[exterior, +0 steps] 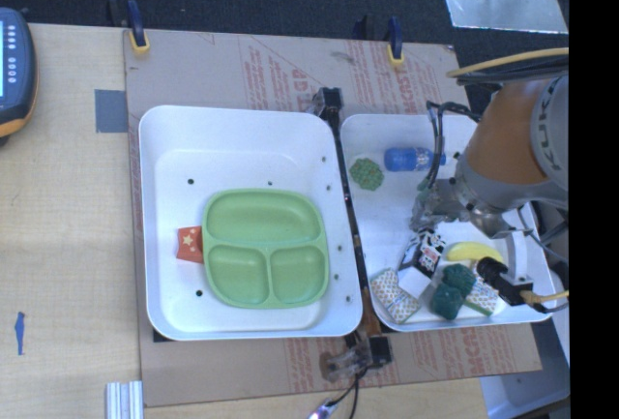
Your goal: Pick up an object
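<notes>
Looking down at a slant, we see 2 shallow white bins side by side on a brown cardboard sheet (290, 69) clamped to a pale wooden bench (58, 243). The left bin (160, 214) is smooth plastic with rounded corners; a glossy green plate (266, 248) with 3 compartments sits near its middle, and a small red block (190, 244) touches the plate's left edge. We find wide bare floor along that bin's top and left sides.

The right bin (372, 132) is more crowded. The grey arm with its orange band (513, 132) reaches over its right side, and the gripper (426, 224) hangs just above a black-and-white object (428, 254); we cannot tell how its fingers stand.

Toward the bin's near edge lie a patterned pouch (392, 295), a fuzzy dark green object (451, 291) and a yellow curved piece (474, 253), all close together. Toward the top, a nubbly green ball (367, 173) and a blue bottle (406, 159) lie near each other with open floor around them.
</notes>
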Motion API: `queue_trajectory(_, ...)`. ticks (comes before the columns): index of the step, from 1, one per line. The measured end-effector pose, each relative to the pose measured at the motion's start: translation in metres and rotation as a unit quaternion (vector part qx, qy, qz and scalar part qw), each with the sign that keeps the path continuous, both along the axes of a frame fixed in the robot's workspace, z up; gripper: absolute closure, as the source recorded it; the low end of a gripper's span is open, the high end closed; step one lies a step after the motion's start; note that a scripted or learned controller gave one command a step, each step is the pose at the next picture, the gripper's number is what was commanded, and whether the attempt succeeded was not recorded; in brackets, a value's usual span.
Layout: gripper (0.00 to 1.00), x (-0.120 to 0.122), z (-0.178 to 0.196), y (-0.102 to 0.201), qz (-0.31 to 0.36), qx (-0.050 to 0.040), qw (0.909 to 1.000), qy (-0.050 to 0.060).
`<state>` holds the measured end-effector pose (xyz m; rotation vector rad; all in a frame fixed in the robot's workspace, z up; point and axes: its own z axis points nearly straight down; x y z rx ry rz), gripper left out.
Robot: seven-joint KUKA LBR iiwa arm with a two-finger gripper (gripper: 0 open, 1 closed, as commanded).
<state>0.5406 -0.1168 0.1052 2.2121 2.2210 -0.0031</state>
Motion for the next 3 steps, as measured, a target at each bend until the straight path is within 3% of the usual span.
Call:
queue_trajectory(1, 1.0, -0.013, 0.154, 0.022, 0.001, 0.0028, 1.0, -0.004)
queue_trajectory(2, 0.0, -0.015, 0.145, 0.021, 0.0, 0.0029, 1.0, 0.003)
queue_trajectory(3, 0.0, 0.053, 0.158, 0.029, 0.001, 0.0025, 1.0, 0.0)
